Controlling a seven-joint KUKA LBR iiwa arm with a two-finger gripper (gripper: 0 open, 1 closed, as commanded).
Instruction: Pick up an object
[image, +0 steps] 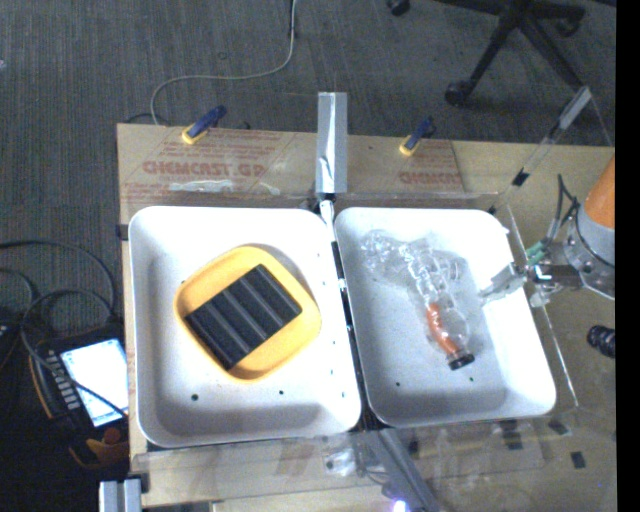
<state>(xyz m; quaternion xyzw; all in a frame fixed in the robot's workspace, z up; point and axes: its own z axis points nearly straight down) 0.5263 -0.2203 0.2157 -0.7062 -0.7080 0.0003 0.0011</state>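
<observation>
While the gripper (505, 283) is being held at the right bin's (520, 400) right rim, finger state cannot be told. Clear plastic bottle (430, 290) is lying mid-bin, apart. Slip is being risked: crinkled, transparent, rounded surface.

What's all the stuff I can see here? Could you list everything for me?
Shallow white plastic bins: two, white, side by side on the bench.
Yellow rounded-square block with black ribbed top: one, yellow and black, in the left bin.
Clear crumpled plastic bottle with orange inside and a dark cap: one, transparent, in the right bin.
Blue-and-yellow clamps: two, on the board's far edge.
Tablet with lit screen: one, on the floor at left.
Robot arm with orange band: one, at the right edge; its gripper is over the right bin's right rim.
</observation>
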